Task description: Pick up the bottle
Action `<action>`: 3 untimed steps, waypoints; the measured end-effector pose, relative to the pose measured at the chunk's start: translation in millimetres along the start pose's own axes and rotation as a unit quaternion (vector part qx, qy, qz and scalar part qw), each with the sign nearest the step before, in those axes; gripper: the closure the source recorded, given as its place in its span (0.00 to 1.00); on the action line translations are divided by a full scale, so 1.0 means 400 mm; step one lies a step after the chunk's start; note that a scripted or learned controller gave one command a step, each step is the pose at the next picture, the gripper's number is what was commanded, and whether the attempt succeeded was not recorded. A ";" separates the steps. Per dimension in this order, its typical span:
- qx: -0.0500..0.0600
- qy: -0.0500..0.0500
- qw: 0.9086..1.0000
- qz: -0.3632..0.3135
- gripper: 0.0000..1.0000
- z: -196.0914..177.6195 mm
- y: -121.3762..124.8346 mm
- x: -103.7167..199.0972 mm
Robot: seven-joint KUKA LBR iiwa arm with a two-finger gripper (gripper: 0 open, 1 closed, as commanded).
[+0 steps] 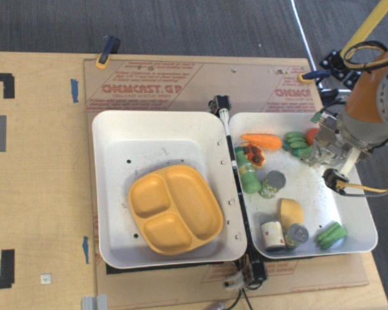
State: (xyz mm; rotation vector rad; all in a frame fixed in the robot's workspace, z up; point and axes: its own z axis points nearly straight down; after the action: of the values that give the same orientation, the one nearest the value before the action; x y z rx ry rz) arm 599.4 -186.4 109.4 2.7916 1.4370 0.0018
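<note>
The bottle [248,168] is small and green with a colourful label. It lies along the left wall of the right bin [359,215], just below the carrot [262,141]. My gripper [324,152] hangs over the bin's upper right part, beside a green ridged piece [297,143] and a red-orange bit [312,136]. It is well to the right of the bottle, with about a hand's width of bin floor between them. Nothing shows between its fingers.
The right bin also holds a grey disc [275,180], a yellow wedge [290,210], a white can [272,235], a grey cap [297,234] and a green pepper [330,234]. A yellow divided plate [174,208] sits in the left bin [116,141].
</note>
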 end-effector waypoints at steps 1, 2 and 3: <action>0.000 0.000 1.000 0.000 0.00 0.000 0.000 0.000; 0.002 0.007 0.974 0.225 0.00 0.050 -0.042 -0.070; 0.004 -0.001 0.932 0.362 0.00 -0.023 -0.178 -0.155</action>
State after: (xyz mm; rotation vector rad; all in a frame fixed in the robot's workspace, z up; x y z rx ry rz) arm 505.4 -195.5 118.6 3.1288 0.3301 -0.0050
